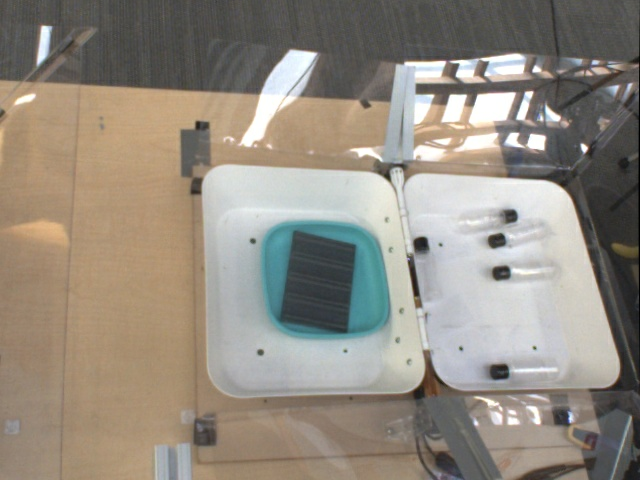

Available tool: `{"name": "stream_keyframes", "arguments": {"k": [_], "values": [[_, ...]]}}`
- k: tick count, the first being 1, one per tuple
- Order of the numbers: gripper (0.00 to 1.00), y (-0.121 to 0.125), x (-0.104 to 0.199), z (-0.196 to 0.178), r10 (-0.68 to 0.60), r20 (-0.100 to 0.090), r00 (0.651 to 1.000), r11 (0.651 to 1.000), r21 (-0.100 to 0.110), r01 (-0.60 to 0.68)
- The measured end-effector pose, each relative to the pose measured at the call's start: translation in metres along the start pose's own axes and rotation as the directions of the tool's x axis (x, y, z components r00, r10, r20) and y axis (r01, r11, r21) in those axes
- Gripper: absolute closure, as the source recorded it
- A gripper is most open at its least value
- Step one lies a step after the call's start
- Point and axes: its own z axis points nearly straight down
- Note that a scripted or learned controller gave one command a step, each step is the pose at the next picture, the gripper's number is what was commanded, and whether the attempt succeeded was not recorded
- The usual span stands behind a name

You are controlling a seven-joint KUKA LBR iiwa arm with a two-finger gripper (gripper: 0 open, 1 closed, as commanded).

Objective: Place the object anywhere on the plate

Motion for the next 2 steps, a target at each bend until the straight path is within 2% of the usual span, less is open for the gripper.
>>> {"name": "stream_keyframes", "arguments": {"k": [1,2], "values": [[0.0,0.0,0.0,0.0,-0.001,0.0,1.0,1.0,0.0,0.001],[0.0,0.025,0.131,0.002,-0.004,0.002,1.0,1.0,0.001,0.004]]}}
